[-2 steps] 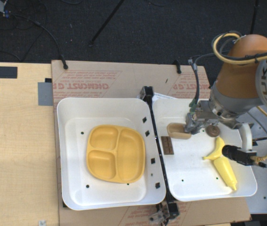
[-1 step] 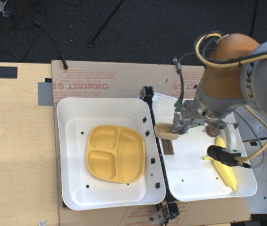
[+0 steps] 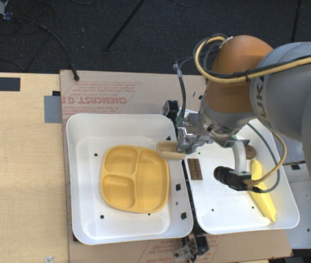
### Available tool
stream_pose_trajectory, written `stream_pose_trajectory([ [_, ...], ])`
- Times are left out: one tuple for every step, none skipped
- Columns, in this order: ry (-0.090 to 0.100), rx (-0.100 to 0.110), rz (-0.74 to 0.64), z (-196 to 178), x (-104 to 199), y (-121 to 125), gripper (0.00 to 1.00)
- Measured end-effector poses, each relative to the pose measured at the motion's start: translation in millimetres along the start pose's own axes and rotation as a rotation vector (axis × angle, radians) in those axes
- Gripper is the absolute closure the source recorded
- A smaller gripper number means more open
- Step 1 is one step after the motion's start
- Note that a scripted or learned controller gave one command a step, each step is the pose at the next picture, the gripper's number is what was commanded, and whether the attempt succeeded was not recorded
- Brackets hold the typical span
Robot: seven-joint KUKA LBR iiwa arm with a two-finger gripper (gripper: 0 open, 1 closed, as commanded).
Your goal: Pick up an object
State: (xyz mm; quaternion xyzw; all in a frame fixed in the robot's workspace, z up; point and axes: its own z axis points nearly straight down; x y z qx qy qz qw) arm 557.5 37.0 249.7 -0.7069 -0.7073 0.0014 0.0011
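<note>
The grey arm (image 3: pixel 287 81) is reaching in from three o'clock across the right bin (image 3: pixel 221 223), its gripper (image 3: pixel 184 141) hanging at the rim shared with the left bin (image 3: pixel 84 147), where a yellow divided plate (image 3: pixel 136 178) is lying. A banana (image 3: pixel 265 201) is resting at the right bin's four o'clock. The tan block (image 3: pixel 168 149) is sitting at the plate's one o'clock, its long axis running nine to three (dipping slightly toward three) and its three o'clock end meeting the gripper. I am judging this the grasp step, though I cannot tell whether the gripper is clamped on the block. The next move is calling for a secure hold, then a straight lift.
</note>
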Motion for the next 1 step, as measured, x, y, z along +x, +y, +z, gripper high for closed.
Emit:
stream_pose_trajectory([
  [-0.001, 0.000, 0.000, 13.4, 45.3, 14.1, 1.00],
])
